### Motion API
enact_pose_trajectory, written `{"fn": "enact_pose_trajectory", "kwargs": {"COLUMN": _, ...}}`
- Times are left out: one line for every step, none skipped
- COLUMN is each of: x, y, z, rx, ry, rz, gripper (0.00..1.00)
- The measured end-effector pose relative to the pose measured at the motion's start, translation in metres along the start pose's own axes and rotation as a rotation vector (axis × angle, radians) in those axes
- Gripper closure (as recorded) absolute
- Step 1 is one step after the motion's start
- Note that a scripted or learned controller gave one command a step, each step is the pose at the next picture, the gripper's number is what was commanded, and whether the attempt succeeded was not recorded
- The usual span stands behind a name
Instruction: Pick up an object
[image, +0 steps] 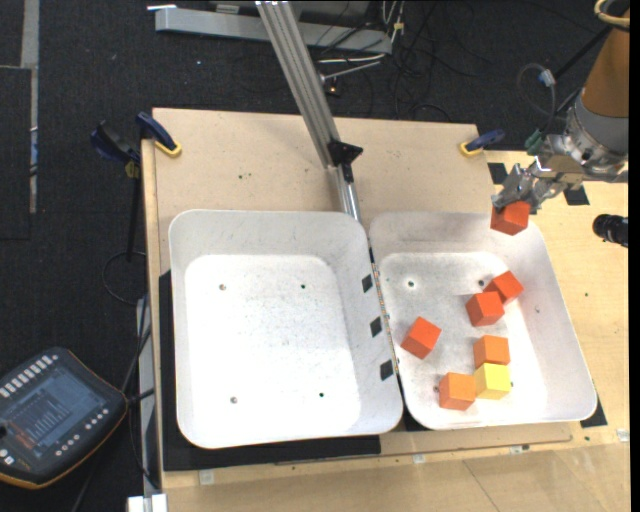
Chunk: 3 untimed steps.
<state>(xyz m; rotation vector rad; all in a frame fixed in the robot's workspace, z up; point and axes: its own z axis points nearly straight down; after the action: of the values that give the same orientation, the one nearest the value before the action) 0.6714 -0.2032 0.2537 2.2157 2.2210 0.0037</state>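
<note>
Arm: grey with an orange band, reaching in from the right, wrist above the far right corner of the right bin (560, 330)
Gripper: the gripper (517, 205) hangs over the far right rim of the right bin, fingers clamped on a red-orange block
Held block: the red-orange block (510, 218) sits between the fingertips, raised clear of the bin floor, tilted a little
Right bin contents: five blocks lie loose on the floor; one orange block (421, 337) alone near the left wall; two red-orange blocks (493, 298) touching each other toward the far right; an orange block (491, 351) just nearer than those; a yellow block (494, 381) touching another orange block (457, 391) at the near side
Left bin: the left bin (200, 240) lies beside the right one, their inner walls meeting at the middle
Bench: the tan bench (250, 160) bears both bins, with clamps at its far corners
Off the bench: a handheld pendant (50, 415) lies at the near left on the dark floor
</note>
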Motion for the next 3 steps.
{"fn": "enact_pose_trajectory", "kwargs": {"x": 0.048, "y": -0.022, "z": 0.007, "rx": 0.007, "ry": 0.003, "rz": -0.004, "gripper": 1.00}}
{"fn": "enact_pose_trajectory", "kwargs": {"x": 0.091, "y": -0.035, "z": 0.006, "rx": 0.006, "ry": 0.003, "rz": -0.004, "gripper": 1.00}}
{"fn": "enact_pose_trajectory", "kwargs": {"x": 0.144, "y": -0.042, "z": 0.018, "rx": 0.008, "ry": 0.003, "rz": -0.006, "gripper": 1.00}}
